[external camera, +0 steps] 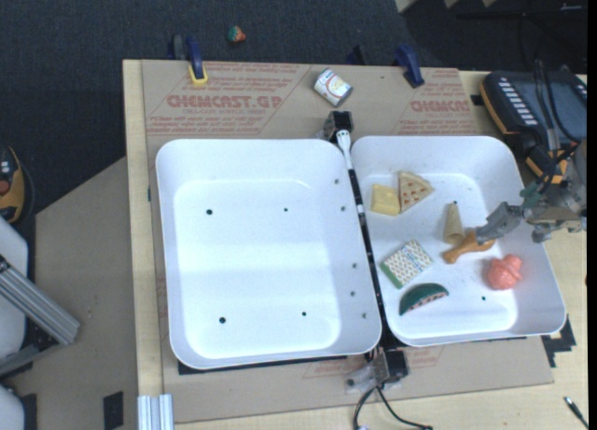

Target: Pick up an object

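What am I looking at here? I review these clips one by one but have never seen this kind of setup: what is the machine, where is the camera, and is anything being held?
There is one picture, from a fixed camera above the bench, looking down at a slant. Two shallow white bins sit side by side on a brown board: the left bin and the right bin. The machine is a robot arm that comes in from the picture's right; its gripper is over the right bin, close to an orange piece. The view does not let me tell whether anything is held. Also in the right bin are small toy-like pieces: a yellow block, a tan wedge, a tan cone, a speckled pad, a green slice and a pink lump. A small white box lies on the board beyond the bins.
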Robot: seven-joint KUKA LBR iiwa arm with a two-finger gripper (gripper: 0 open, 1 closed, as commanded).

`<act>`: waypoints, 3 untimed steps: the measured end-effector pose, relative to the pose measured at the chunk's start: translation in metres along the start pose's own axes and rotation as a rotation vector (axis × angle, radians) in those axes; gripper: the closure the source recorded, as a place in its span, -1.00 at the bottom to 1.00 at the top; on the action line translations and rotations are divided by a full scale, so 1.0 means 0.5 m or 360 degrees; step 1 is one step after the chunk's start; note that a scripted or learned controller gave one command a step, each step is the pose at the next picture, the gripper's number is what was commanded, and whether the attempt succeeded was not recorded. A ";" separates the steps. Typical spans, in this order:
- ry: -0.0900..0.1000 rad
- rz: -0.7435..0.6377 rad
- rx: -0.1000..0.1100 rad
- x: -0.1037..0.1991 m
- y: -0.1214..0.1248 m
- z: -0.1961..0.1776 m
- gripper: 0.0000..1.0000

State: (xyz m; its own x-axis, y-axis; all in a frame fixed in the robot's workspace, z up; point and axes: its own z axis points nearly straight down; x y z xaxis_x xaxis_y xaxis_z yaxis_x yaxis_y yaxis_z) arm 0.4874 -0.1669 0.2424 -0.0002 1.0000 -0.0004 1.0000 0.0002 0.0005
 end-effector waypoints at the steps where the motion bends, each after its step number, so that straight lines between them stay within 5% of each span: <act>1: 0.0008 0.0001 -0.0001 0.045 0.045 0.324 -1.00; 2: -0.0008 -0.0007 -0.0020 0.119 0.174 0.307 -1.00; 3: -0.0003 -0.0010 0.0000 0.118 0.343 0.312 -1.00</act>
State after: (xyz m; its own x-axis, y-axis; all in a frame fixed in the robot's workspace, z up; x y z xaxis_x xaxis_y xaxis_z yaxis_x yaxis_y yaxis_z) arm 0.6591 -0.1078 0.0865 -0.0068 1.0000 -0.0025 1.0000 0.0068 0.0003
